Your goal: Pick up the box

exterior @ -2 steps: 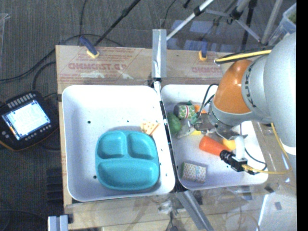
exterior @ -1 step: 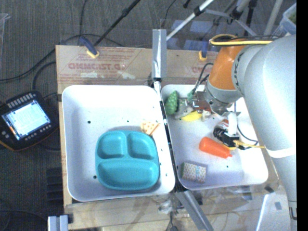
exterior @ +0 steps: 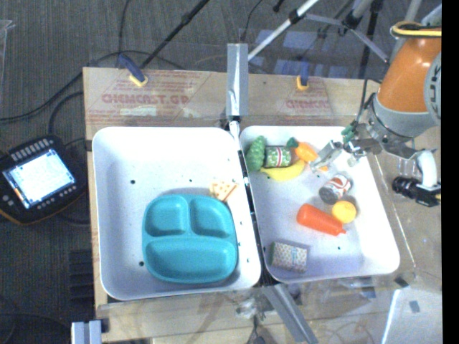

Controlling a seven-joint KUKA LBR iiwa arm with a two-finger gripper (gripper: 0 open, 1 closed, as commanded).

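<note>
Box (exterior: 290, 256) near right bin (exterior: 380, 213) front edge, open floor around, end effector (exterior: 337, 151) spread above far side.

teal tray (exterior: 190, 239) in left bin (exterior: 115, 192); carrot (exterior: 320, 219), banana (exterior: 283, 171) in right bin (exterior: 380, 249)

Bins (exterior: 115, 192) smooth white plastic; teal tray (exterior: 190, 239) glossy plastic; box (exterior: 289, 256) matt patterned cardboard
</note>
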